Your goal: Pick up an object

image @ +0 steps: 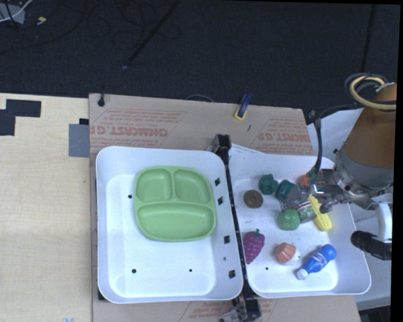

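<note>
Right bin: a blue bottle lies near its front edge, beside an orange toy and purple grapes. Further back sit a green round toy, a yellow corn cob, a brown disc and two teal pieces. The gripper hovers over the corn; its state cannot be told. Left bin: a green divided plate.

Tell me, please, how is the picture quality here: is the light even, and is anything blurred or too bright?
Camera view: light is soft and even; the white bins look bright but keep their edges; the green plate is sharp; the small toys by the gripper are slightly soft; the floor at top is very dark.
</note>
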Controlling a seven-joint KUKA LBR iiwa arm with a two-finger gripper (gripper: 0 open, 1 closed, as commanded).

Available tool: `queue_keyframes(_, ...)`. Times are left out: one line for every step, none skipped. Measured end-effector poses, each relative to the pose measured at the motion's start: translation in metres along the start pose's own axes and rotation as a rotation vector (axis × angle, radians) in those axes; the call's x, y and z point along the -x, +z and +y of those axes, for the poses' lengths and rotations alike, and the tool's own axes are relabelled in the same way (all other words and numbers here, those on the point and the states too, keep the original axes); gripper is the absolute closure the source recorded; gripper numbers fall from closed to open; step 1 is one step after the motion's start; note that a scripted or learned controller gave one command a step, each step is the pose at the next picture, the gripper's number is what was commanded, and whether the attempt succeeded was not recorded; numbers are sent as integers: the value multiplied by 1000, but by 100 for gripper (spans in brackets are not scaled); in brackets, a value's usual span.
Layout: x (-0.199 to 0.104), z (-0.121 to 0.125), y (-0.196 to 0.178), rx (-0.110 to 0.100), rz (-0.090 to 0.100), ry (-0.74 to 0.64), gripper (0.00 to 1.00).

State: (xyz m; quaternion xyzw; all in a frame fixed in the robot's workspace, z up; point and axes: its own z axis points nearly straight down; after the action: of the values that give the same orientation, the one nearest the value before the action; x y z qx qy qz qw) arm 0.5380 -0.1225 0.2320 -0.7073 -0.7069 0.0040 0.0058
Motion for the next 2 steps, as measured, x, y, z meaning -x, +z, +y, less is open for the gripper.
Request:
queue_keyframes(0,2,-5,10,-1,-1,0)
queue_keyframes(-5,-6,54,5,0,-2,0)
